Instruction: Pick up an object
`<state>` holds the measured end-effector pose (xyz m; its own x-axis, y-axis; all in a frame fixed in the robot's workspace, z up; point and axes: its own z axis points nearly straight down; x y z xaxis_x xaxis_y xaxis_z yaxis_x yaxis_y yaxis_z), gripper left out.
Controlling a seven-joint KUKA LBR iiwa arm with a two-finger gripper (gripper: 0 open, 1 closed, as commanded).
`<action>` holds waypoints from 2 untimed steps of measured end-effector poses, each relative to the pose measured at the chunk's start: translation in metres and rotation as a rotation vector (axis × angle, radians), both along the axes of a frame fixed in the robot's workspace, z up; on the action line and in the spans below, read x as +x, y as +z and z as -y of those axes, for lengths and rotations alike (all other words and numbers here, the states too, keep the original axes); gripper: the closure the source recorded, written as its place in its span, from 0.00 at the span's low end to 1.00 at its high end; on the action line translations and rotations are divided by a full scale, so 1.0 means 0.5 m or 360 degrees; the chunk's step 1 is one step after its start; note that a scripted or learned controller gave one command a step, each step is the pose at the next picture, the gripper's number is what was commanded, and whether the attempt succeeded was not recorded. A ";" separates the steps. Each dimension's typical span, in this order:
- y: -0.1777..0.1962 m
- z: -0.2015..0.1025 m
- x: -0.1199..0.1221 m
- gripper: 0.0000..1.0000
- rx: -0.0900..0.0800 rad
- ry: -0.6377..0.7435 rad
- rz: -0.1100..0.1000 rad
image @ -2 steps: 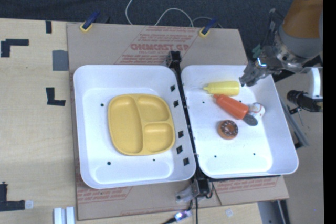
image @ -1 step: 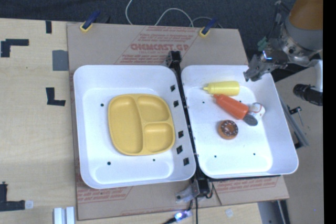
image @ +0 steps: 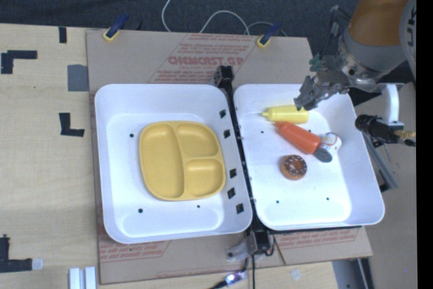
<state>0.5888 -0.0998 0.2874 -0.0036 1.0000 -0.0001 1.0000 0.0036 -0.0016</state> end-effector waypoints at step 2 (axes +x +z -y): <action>-0.084 -0.190 -0.029 1.00 0.0000 0.0001 -0.0003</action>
<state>0.5743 -0.0048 0.2455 -0.0044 1.0000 0.0000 1.0000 0.0044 -0.0036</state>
